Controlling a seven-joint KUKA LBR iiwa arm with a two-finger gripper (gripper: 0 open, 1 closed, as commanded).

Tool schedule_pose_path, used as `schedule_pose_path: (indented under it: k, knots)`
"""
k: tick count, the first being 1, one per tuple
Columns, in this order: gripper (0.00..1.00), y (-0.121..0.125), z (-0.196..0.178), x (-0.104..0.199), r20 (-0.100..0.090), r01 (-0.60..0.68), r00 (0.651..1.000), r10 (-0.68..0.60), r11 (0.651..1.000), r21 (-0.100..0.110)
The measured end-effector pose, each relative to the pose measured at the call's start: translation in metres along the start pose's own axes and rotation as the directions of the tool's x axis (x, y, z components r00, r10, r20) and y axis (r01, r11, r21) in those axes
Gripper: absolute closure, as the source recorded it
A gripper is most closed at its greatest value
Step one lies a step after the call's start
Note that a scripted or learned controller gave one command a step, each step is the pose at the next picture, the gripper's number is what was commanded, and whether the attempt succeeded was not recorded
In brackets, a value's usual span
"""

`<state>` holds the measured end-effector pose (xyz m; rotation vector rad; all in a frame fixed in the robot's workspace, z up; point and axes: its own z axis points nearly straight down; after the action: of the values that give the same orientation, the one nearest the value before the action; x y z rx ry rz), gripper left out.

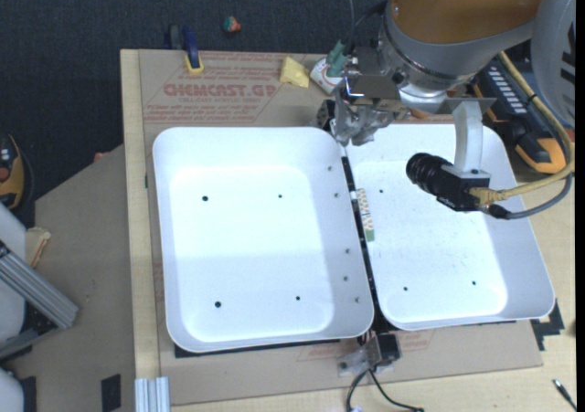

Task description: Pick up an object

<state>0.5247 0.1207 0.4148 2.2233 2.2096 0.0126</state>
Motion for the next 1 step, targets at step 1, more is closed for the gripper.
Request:
schedule_pose_path:
  k: [1]
  knots:
    - [1.00, -0.0491, 0.0757, -0.0020, 0.003, 0.004, 1.000, -0.004, 1.000, 0.022]
